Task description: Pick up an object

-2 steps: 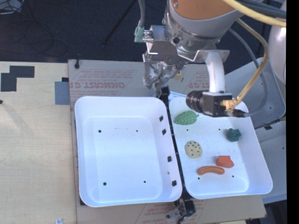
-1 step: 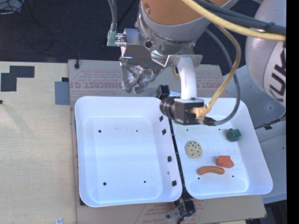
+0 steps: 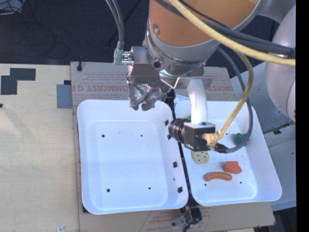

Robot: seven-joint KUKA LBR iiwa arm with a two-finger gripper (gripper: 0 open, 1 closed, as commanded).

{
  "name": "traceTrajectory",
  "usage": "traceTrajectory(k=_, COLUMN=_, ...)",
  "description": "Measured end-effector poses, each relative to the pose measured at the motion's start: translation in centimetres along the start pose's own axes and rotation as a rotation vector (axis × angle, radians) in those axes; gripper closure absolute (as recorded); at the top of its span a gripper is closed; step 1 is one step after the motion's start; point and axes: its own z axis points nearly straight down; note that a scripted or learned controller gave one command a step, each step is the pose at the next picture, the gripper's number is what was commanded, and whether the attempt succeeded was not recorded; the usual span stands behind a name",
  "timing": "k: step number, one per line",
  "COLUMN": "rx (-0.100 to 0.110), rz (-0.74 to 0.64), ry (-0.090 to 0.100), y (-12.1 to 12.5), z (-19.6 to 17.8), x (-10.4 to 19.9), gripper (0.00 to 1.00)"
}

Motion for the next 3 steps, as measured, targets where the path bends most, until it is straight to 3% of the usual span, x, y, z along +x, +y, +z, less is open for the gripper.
traceTrajectory(k=1, rx=-0.004, rz=0.003, ry=0.0, y=4.8, z=-0.8, x=0.1, gripper=1.0)
traceTrajectory(k=2, rx=0.001, rz=-0.001, ry=-0.001, y=4.6, z=-1.8, x=0.1, gripper=1.0)
traceTrajectory(k=3, rx=0.015, rz=0.004, ry=-0.008, y=0.0, z=13.8, x=-1.3, gripper=1.0)
